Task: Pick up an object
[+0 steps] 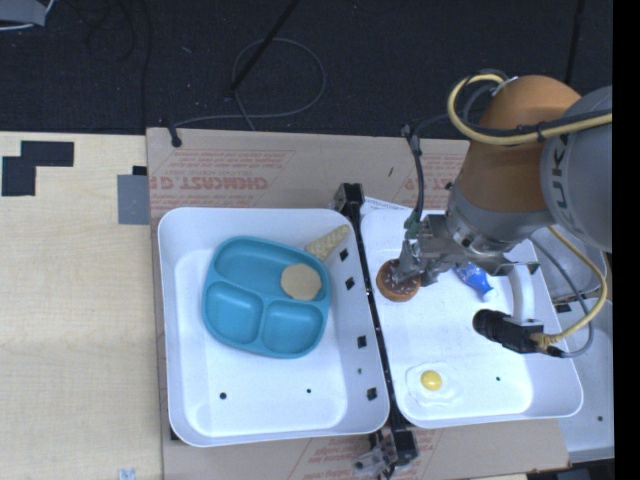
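In the right bin (500, 393) a brown doughnut-like ring (397, 285) lies near the left wall. My gripper (407, 271) is low over it, its tips at the ring's upper right edge; the ring still rests on the bin floor. A blue and white object (477, 280) lies just right of the gripper, partly under the arm. A fried egg toy (432, 381) sits near the bin's front. In the left bin (190, 388) a blue divided plate (262, 298) carries a tan round cookie (300, 282).
A tan ice cream cone (328, 240) leans at the left bin's back right corner, beside the black divider (362, 308) between the bins. The grey and orange arm covers the right bin's back right part. Cardboard lies under both bins.
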`<state>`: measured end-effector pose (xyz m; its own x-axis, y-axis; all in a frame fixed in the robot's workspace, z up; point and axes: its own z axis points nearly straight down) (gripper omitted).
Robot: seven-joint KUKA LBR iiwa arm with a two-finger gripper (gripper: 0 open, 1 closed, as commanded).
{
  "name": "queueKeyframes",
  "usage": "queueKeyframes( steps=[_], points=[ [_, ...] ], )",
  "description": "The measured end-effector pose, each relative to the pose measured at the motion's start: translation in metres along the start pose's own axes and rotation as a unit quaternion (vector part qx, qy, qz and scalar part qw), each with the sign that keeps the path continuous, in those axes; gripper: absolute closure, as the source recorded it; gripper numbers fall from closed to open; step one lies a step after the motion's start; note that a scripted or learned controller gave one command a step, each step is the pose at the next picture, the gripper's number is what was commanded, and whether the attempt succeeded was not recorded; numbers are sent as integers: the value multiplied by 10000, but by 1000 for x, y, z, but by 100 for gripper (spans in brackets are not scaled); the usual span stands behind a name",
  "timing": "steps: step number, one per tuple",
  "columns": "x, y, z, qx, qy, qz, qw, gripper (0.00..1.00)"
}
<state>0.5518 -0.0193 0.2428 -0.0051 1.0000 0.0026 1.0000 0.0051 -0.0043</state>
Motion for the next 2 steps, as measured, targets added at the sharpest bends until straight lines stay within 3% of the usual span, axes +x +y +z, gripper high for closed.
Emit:
queueKeyframes(
  steps=[2],
  points=[
    [87, 14, 14, -3, -8, 6, 10000, 100]
  ],
)
